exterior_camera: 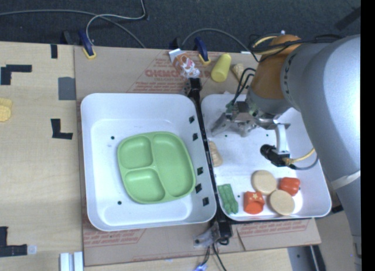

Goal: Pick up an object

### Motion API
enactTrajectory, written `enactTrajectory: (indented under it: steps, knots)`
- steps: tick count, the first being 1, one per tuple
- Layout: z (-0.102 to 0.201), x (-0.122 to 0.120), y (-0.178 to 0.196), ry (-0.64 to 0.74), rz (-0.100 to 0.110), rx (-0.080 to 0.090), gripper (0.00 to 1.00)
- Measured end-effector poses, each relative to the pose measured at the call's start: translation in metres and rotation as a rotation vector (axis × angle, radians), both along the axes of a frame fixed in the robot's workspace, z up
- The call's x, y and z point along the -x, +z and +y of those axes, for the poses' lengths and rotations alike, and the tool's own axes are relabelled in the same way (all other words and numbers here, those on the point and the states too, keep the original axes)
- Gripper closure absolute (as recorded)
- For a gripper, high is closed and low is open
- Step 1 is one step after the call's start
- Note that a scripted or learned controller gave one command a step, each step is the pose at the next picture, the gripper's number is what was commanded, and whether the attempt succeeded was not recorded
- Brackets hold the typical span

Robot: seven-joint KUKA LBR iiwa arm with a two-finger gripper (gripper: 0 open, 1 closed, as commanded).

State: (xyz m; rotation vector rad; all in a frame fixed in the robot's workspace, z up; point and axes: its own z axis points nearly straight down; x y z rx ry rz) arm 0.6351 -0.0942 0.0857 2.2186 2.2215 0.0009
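The tool point(234, 122) is hanging low over the upper part of the right bin point(310, 164), its metal fingers pointing toward the wall shared by the two bins. How far they are parted cannot be told from this angle, and nothing is showing between them. Above it the orange band point(269, 76) and the large grey arm point(328, 106) are reaching in from the right, covering the bin's upper right corner.

The loose things are lying apart from the tool, lower in the same bin. A tan, pale piece point(215, 155) is lying against the dividing wall, just below the tool and nearest to it. A green vegetable-like piece point(228, 198) is resting lower down by the same wall. Along the lower edge a cluster is sitting close together: a red piece with a green top point(253, 202), a beige round point(263, 181), a second beige round point(282, 202), and a red piece point(289, 185) beside them. All of these are well below the tool.

In the left bin point(99, 147), a green divided plate point(155, 166) is lying flat. Behind the bins, on the surface point(35, 164), a yellow object point(221, 68) and a small printed packet point(186, 64) are lying near the rim.
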Motion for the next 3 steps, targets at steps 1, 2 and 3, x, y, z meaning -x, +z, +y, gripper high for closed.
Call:
enactTrajectory:
  steps: [1, 2, 3]
  knots:
    - [0.000, 0.010, 0.000, 0.000, -0.002, 0.001, 0.00]
    - [-0.001, 0.020, 0.000, 0.001, -0.002, 0.001, 0.00]
    - [0.001, -0.004, 0.000, 0.000, 0.000, 0.000, 0.00]
